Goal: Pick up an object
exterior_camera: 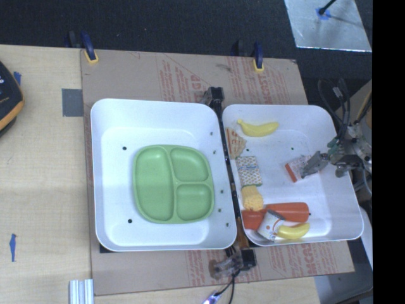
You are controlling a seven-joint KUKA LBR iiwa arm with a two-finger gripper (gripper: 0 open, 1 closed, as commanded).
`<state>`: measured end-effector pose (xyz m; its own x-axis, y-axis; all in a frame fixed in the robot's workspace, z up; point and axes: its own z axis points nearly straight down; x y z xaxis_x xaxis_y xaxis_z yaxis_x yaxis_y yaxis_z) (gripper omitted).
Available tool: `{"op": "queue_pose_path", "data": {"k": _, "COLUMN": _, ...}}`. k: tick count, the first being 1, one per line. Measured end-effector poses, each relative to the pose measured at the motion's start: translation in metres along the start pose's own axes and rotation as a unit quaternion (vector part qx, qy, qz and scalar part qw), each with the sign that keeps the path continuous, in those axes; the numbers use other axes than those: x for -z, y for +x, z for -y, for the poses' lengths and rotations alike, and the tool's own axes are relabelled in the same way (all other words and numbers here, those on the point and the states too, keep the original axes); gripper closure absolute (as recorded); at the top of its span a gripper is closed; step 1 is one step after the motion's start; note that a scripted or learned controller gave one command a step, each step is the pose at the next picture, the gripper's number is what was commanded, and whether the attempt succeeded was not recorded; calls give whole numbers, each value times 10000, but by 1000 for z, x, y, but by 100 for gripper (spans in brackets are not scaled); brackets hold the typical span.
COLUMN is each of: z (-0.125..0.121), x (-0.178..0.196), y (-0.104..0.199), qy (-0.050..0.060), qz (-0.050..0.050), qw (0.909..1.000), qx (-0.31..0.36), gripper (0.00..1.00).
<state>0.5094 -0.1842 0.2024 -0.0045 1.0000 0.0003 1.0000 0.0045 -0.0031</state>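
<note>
The right bin (pixel 316 122) holds several toy foods. A yellow banana (pixel 257 128) lies at its far left. Along its left wall sit a waffle-like wedge (pixel 236 144), a checked cracker (pixel 248 169) and a yellow corn piece (pixel 252 198). At the near side lie a long red-orange piece (pixel 288 210), a red block (pixel 252 219) and a second banana (pixel 292 231). A small orange-red piece (pixel 292 170) lies mid-bin. My gripper (pixel 311 165) reaches in low from the right edge, its tip just right of that small piece.
The left bin (pixel 111 128) holds a green divided plate (pixel 172 183). Black clamps (pixel 215 95) sit where the bins meet. A yellow and black device (pixel 7 97) lies at the bench's far left. Cables and arm hardware (pixel 348 147) crowd the right bin's right rim.
</note>
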Motion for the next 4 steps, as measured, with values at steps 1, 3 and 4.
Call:
{"op": "queue_pose_path", "data": {"k": 1, "z": -41, "x": -107, "y": 10, "qy": -38, "qz": 13, "qw": 10000, "qx": 10, "gripper": 0}}
{"op": "queue_pose_path", "data": {"k": 3, "z": -41, "x": -96, "y": 6, "qy": -46, "qz": 45, "qw": 10000, "qx": 15, "gripper": 0}}
{"op": "queue_pose_path", "data": {"k": 4, "z": -41, "x": -86, "y": 6, "qy": -41, "qz": 49, "qw": 10000, "qx": 25, "gripper": 100}}
